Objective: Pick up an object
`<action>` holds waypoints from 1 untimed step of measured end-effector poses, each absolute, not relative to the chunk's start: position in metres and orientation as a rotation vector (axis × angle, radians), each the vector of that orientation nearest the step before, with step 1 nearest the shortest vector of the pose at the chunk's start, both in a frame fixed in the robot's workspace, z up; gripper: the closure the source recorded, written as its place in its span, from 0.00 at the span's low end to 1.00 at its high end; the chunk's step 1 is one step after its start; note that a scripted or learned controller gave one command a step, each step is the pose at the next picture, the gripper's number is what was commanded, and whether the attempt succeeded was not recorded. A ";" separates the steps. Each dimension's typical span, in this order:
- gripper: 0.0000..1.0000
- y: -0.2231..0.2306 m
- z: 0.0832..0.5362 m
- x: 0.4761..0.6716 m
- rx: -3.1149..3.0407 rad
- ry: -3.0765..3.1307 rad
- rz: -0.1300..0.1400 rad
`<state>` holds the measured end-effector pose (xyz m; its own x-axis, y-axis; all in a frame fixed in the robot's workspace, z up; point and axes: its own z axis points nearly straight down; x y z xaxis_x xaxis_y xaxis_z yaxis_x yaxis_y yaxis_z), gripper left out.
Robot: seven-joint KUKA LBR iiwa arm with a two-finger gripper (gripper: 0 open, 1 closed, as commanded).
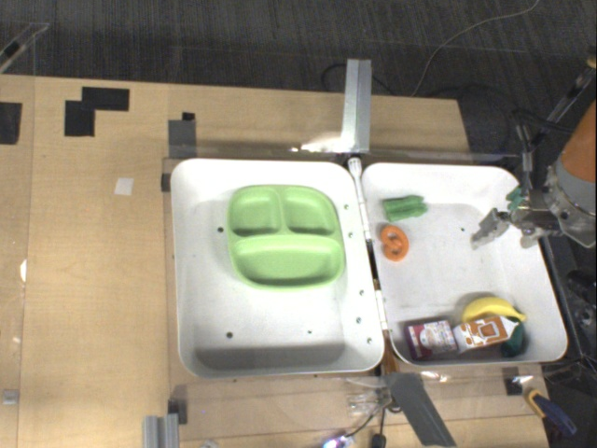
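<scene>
Bright, even overhead light with glare on the left bin point(201, 278), soft shadows, slightly soft focus.

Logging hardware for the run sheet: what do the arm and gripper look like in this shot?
The arm comes in at the right edge: grey body with an orange band above the wrist. The gripper is a metallic grey assembly with thin silver fingers, and there is a small green spot near its base. Dark cables run close by it. No readable markings.
</scene>
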<state>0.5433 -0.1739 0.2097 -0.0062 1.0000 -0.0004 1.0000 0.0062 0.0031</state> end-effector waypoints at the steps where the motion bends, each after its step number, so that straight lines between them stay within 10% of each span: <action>1: 0.00 -0.194 0.211 0.589 1.957 2.450 0.004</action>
<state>0.5892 -0.1938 0.2113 -0.2206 0.9754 -0.0029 0.9754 0.2206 0.0059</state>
